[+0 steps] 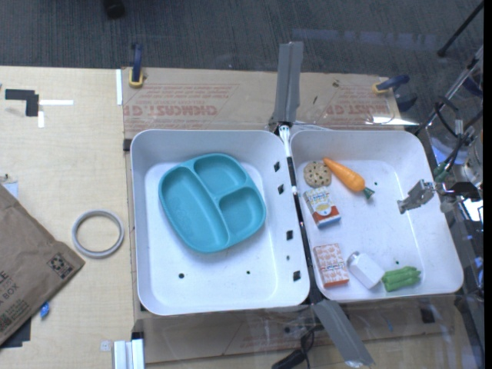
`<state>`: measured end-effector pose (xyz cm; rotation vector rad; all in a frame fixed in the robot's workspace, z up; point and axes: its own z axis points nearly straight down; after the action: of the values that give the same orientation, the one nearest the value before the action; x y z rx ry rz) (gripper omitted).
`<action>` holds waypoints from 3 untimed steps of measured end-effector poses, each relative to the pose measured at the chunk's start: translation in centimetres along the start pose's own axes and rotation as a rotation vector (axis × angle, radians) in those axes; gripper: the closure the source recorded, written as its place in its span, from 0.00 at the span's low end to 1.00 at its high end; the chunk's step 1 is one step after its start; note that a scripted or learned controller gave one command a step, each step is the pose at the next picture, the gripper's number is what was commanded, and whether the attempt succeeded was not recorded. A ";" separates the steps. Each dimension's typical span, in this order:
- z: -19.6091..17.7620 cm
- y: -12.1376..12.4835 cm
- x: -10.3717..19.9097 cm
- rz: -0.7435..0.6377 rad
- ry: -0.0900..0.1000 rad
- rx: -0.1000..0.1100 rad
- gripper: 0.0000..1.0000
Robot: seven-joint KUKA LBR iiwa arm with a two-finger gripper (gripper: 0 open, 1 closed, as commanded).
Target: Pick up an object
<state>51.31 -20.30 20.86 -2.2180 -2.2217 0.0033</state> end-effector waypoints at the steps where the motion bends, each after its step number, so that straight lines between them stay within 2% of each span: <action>1: 8.0 9.7 6.1 0.010 0.000 -0.001 0.00; 2: 3.7 8.6 6.1 -0.058 -0.002 -0.003 0.00; 3: 0.5 8.1 11.0 -0.153 -0.002 -0.002 0.00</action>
<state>59.40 -9.33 20.30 -2.0432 -2.3871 0.0025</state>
